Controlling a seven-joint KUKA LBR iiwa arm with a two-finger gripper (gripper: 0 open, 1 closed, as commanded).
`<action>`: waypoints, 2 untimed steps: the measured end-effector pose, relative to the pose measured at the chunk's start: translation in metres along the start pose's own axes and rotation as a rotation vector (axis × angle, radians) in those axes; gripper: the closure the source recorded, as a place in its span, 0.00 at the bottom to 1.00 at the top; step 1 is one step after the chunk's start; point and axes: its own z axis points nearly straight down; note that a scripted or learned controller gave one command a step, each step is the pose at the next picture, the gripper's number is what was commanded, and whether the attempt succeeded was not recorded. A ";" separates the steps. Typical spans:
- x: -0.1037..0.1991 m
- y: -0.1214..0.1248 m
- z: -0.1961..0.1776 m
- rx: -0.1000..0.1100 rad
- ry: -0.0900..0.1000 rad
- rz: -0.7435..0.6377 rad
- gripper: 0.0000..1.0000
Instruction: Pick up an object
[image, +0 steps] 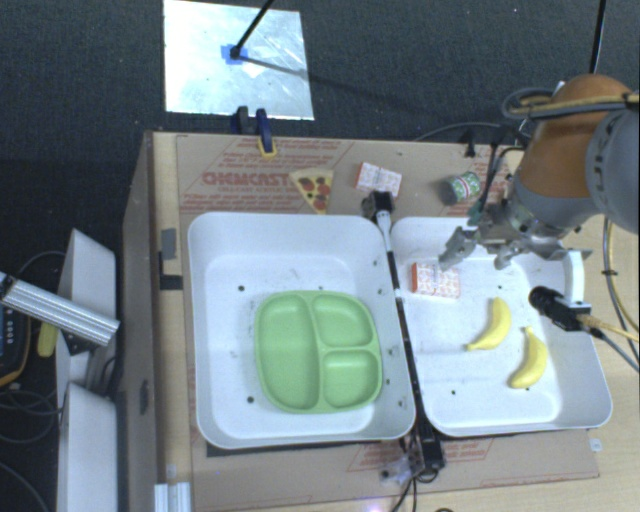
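In the right shallow white bin, bare floor lies along the lower edge and lower left of centre. Two yellow bananas block the middle right, a red-and-white packet the upper left. In the left white bin, a green divided plate fills the centre, leaving bare floor along the upper part and left side.

Fixed above the bench, looking down at a slant on 2 white bins: left bin toward 9 o'clock, right bin toward 3. Arm reaching in from 2 o'clock.
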 end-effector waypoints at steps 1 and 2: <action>-0.056 -0.010 0.067 0.002 -0.002 0.003 0.00; -0.069 -0.033 0.108 0.001 -0.001 0.002 0.00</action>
